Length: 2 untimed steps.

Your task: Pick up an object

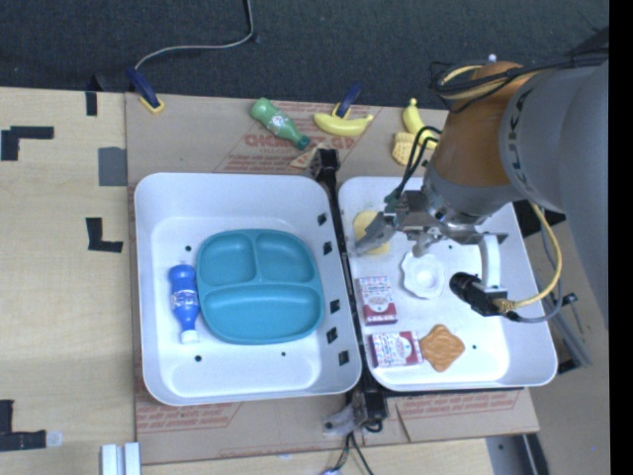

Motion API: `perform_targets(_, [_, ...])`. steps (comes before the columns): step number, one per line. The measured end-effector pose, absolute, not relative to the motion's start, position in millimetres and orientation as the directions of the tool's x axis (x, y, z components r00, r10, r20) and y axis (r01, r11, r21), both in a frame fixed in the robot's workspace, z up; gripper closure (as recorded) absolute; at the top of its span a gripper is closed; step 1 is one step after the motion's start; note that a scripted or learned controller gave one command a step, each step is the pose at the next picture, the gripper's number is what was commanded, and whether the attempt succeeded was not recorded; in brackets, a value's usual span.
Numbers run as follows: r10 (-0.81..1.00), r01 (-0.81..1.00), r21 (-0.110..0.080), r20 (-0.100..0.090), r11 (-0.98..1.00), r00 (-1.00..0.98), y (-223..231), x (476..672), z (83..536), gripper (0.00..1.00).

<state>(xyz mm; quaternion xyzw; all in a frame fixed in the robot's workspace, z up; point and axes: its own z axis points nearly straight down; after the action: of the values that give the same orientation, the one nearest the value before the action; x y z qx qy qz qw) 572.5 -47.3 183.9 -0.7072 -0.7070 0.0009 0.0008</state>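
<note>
Right bin (pixel 529 364) crowded, jaws (pixel 396 234) perhaps over yellow item (pixel 366 222) near divider

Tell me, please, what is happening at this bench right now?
A grey robot arm reaches in over the right bin, its gripper low beside a yellow object near the bin's left wall. Two small packets, a white object and a tan piece lie untouched in that bin. The left bin holds a blue divided plate and a blue bottle.

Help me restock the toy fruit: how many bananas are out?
2: one banana on the cardboard behind the bins, a second banana to its right beside the arm. The arm may hide more.
</note>
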Motion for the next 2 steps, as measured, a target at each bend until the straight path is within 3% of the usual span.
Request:
perform_targets(1, [1.000,1.000,-0.002,0.001,0.002,-0.001,-52.4,585.9,183.7,0.00])
perform_targets(2, [1.000,1.000,-0.002,0.001,0.001,-0.001,-47.0,586.0,183.7,0.00])
